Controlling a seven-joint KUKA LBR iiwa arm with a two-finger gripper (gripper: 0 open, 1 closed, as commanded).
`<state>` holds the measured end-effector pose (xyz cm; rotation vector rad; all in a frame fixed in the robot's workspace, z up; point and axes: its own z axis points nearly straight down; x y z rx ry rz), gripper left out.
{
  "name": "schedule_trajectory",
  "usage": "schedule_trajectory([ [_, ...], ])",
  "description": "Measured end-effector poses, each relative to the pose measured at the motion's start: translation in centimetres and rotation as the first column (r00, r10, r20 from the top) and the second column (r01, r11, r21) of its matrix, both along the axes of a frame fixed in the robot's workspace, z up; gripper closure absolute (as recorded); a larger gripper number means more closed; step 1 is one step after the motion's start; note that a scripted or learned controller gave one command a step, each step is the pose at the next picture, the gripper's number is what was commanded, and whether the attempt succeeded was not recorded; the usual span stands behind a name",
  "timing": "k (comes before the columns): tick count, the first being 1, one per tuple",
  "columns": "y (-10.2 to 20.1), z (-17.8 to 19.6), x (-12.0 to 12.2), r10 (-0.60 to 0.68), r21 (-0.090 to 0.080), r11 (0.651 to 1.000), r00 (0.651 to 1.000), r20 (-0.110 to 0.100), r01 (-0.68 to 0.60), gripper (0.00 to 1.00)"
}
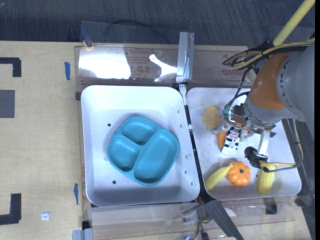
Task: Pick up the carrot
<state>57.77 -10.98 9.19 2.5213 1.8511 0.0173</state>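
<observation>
Carrot (221, 140): small orange piece in the right bin (206, 151), upper-left part, lying roughly upright in the camera view, narrow end down. The gripper (231, 138) sits right against its right side and covers part of it. Can't tell if the gripper is wide, narrow or holding anything, because the view is too cluttered there.

Handling, my guess: a toy, so light, stiff and smooth-skinned. It could squirt out of a pinch near the tapered tip. Best hold is across the thicker upper half, squeezing on the short axis.

Neighbours: a tan lump (212, 116) just above the carrot, close, maybe touching. A pumpkin (239, 174) and a banana (218, 177) lie below, with a bare gap between them and the carrot. Another yellow piece (265, 182) sits near the bottom-right corner, well apart.

Room: bare floor to the carrot's left runs up to the wall shared with the left bin (95, 114), so a nudge that way would pin the carrot against the wall. Straight up looks like the free way out. The left bin holds a blue plate (144, 150), which isn't involved.
</observation>
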Motion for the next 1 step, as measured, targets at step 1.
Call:
schedule_trajectory([
  [1,1.22,0.09,-0.1,0.159,-0.004,0.987,0.987,-0.001,-0.159,1.0],
])
